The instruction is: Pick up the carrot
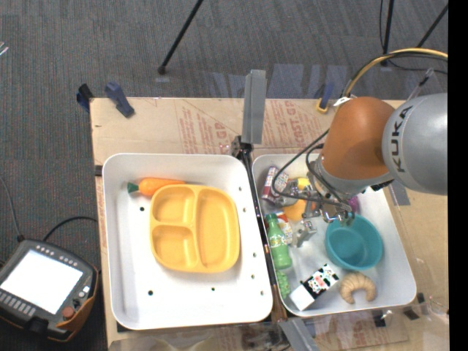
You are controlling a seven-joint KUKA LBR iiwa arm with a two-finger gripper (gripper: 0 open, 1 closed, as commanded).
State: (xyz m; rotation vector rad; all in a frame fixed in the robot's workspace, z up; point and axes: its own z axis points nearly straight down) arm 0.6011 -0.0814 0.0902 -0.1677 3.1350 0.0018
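From above, the carrot (156,186) lies in the left bin (117,269), touching the top-left edge of the yellow divided plate (195,227). The pincer (313,212) hangs over the right bin (398,269), well apart from the carrot, above clutter just beside a teal bowl (354,243); whether it is spread or pressed together I cannot tell. A green bottle (278,245), a croissant (357,287) and a cow-patterned carton (314,287) lie there too

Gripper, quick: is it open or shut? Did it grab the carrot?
Gripper: over the right bin, open or shut cannot be told.
Carrot: not grabbed, lying in the left bin beside the yellow tray.
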